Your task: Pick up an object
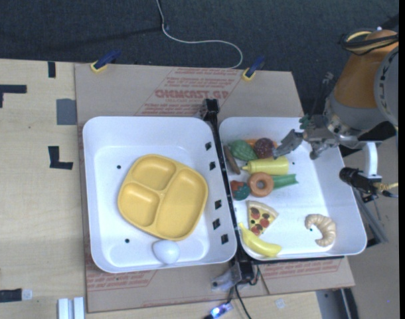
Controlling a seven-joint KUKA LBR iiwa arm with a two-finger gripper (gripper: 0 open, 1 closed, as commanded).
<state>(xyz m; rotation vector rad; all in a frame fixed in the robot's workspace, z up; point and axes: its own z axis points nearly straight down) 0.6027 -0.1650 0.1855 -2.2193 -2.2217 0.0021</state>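
Approach is the step in hand, by my reading: the gripper (pixel 297 145) hangs over the upper part of the right bin (pixel 342 208), its two dark fingers (pixel 285 145) spread apart and grasping nothing, one reaching toward the heap of toy food at the bin's upper left. No single target is named by the task, so any of the toys would serve. Nearest the fingers lie a dark red round piece (pixel 263 147), a green leafy piece (pixel 241 151) and a yellow corn cob (pixel 269 166), packed close and touching; just below them sit a doughnut (pixel 261 184) and a green bean pod (pixel 285 180). Further down, a pizza slice (pixel 261 216) and a banana (pixel 259 243) lie near the left wall, while a croissant (pixel 321 228) lies well apart on bare white floor at the lower right. The next move calls for lowering over one toy and closing on it squarely; in the crowded heap the fingers may well catch a neighbour or slip between pieces, whereas the croissant offers clear room on every side. The left bin (pixel 99 178) holds a yellow divided plate (pixel 162 197) and a white egg (pixel 166 251). Red printing runs across the cardboard (pixel 189 95) on the worktop behind the bins, upside down from here and too faint to read with confidence.
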